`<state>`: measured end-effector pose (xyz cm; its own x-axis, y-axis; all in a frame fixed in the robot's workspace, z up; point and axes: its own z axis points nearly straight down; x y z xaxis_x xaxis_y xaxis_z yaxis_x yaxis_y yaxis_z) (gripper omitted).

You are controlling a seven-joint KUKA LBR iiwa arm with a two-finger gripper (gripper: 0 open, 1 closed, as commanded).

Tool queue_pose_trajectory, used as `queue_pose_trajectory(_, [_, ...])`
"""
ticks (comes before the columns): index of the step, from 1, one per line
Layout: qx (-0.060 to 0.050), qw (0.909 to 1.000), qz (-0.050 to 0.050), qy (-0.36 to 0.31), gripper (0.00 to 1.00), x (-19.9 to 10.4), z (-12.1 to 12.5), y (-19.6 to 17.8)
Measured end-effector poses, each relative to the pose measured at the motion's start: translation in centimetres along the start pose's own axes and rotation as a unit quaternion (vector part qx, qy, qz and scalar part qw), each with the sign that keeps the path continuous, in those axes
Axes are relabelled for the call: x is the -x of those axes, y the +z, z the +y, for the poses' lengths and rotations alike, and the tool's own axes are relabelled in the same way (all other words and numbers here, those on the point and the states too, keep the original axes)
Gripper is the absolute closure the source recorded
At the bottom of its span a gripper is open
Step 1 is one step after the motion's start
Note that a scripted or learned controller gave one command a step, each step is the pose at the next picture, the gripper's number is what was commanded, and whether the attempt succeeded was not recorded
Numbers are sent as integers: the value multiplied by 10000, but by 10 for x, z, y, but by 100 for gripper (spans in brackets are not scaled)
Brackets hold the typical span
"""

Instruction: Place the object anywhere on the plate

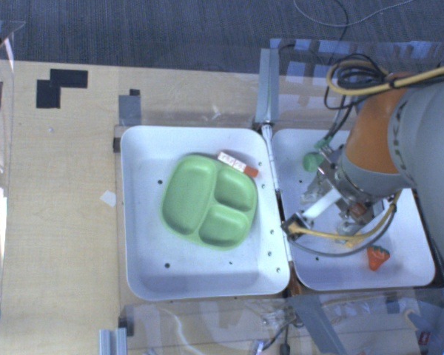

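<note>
A green divided plate (209, 200) lies in the left bin (144, 272). A small white and orange object (237, 164) rests at the plate's far right rim, partly on the bin floor. My gripper (331, 200) hangs low over the right bin (407, 272), near its left wall, under the grey arm and its orange band. A small red strawberry-like object (378, 257) lies on the right bin's floor, in front of the gripper and to its right. A green object (311, 160) shows just behind the gripper, partly hidden by it.
A yellow cable (322, 234) loops beneath the wrist over the right bin's floor. The ridge between the two bins (276, 198) runs close to the gripper's left. The wooden bench (52, 198) stretches to the left of the bins.
</note>
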<state>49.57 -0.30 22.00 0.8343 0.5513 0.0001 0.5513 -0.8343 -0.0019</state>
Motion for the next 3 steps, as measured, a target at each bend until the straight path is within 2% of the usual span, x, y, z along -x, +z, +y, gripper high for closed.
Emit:
queue_pose_trajectory(1, [-6, 10000, -1, -40, 100, -1, 0, -10])
queue_pose_trajectory(2, [2, 9994, -1, -354, 100, -72, -49, -8])
queue_pose_trajectory(3, [4, 9994, -2, -354, 0, -72, -49, -8])
